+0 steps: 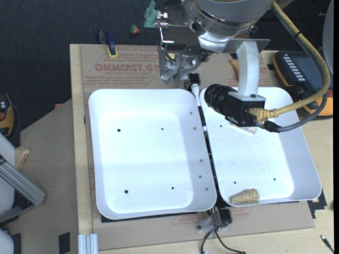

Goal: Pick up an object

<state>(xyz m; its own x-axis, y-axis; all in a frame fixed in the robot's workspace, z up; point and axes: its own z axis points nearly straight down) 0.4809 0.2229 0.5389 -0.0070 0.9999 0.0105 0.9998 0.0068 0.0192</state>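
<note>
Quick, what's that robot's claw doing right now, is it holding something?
Gripper: whether it is open or closed cannot be told; no object seen in it.

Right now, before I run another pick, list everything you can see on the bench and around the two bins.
Left bin: one, white, left half of the bench.
Right bin: one, white, beside it, rims meeting.
Tan lumpy object: one, beige, near edge of right bin.
Board: one, brown with red lettering, under both bins.
Clamp: one, blue and yellow, board's far left edge.
Handheld pendant: one, black and orange, far right.
Arm: one, grey with orange band, top.
Black camera unit: one, on the wrist, over right bin.
</note>
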